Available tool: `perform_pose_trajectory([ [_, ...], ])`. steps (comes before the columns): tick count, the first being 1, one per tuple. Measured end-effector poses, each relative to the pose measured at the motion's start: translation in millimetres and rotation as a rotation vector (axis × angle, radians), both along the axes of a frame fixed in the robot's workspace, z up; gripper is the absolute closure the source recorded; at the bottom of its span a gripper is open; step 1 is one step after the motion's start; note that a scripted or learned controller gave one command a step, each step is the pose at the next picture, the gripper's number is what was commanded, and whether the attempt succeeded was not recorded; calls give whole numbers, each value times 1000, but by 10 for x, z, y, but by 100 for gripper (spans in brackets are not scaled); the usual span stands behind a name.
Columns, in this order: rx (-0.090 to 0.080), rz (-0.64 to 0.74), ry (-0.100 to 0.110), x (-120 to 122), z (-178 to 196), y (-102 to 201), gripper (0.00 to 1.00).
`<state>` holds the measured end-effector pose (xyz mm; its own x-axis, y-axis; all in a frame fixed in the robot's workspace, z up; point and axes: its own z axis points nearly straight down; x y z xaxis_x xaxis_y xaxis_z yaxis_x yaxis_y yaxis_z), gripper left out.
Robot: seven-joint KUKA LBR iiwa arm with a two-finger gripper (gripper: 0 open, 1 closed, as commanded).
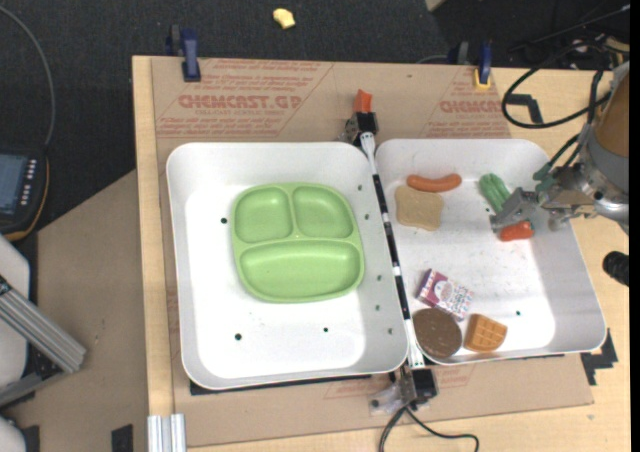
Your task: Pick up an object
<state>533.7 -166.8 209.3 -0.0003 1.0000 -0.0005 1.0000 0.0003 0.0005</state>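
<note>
Near the right wall of the right bin [570, 270] you have the hand [516, 217] down low, reaching in from the right, its grey fingers [512, 208] pointing toward the bin's middle. A small red piece [516, 232] sits right at the fingertips, touching or nearly touching them, with a green piece [493, 189] just behind it toward the far wall. Whether the hand is spread or closed you cannot tell from this angle; the fingers merge into one grey shape, and the red piece lies below them rather than clearly between them. Nothing looks lifted, so treat the pick as not yet done: the approach looks made, while the closing, the lift and the check all remain.

The red piece is short and blocky, bright orange-red, lying flat on the bin floor; much of it is hidden by the fingers, so its full shape is unclear. It looks small enough to slip aside if the fingers close off-centre.

Other candidates lie in the same bin: a sausage [434, 181] along the far wall, a tan bread slice [418, 208] just in front of it, a purple packet [443, 291] near the middle, and a brown disc [437, 332] touching a waffle piece [485, 332] at the near edge. The left bin [200, 240] carries a green divided plate [297, 241].
</note>
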Motion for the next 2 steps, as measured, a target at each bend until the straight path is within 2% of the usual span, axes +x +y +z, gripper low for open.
perform_pose_trajectory([
  [1,-4,1,-5,1042,-666,-592,0],
  [2,6,3,5,1023,-1279,-449,0],
])
